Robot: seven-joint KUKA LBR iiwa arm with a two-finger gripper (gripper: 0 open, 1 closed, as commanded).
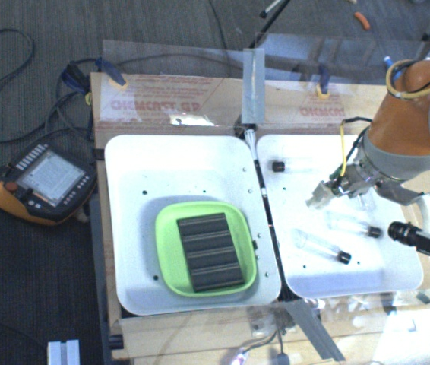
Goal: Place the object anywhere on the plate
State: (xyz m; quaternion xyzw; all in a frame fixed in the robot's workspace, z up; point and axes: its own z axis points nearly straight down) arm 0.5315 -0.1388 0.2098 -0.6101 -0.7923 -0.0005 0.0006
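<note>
A green square plate (166,230) lies in the left bin (131,173), and a dark grey ribbed block (211,251) rests on it. In the right bin (397,276) are two clear tubes with black caps, one near the front (323,246) and one further right (358,226). A small black cap (277,166) sits near that bin's back left. My gripper (324,195) hangs over the middle of the right bin, just above and left of the tubes. Nothing is visibly held in it.
The grey arm with its orange band (409,120) comes in from the right over the right bin. A black cylindrical part (409,236) sticks out by the bin's right rim. A pendant (44,182) and cables lie on the floor at the left.
</note>
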